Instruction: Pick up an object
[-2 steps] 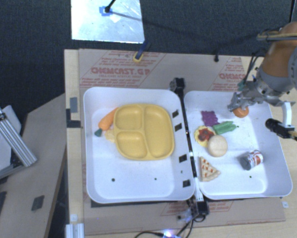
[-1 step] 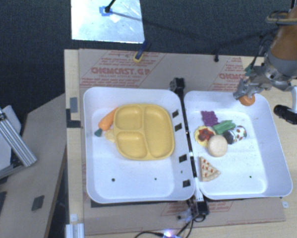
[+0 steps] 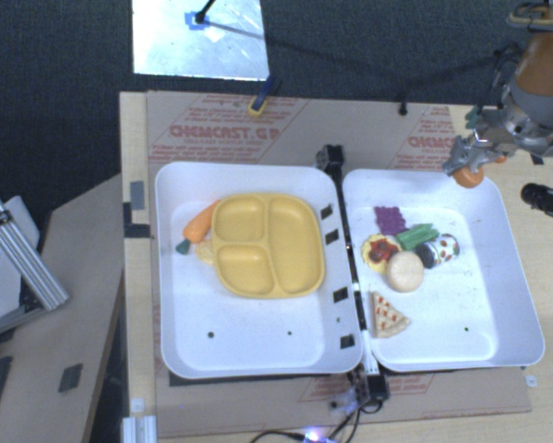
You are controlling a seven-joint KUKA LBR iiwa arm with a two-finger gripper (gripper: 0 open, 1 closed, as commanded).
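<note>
Up at the right bin's (image 3: 498, 212) far rim, the end effector (image 3: 467, 162) grips an orange ball (image 3: 469, 176)

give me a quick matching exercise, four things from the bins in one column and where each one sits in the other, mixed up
Things:
1. yellow divided plate
2. carrot
3. pizza slice
4. small orange object

Places:
A. right bin, nearest the camera, below the round bun
B. at the end effector's tip, over the right bin's far edge
C. middle of the left bin
D. left bin, against the plate's left rim

Pairs: 1-C, 2-D, 3-A, 4-B
</note>
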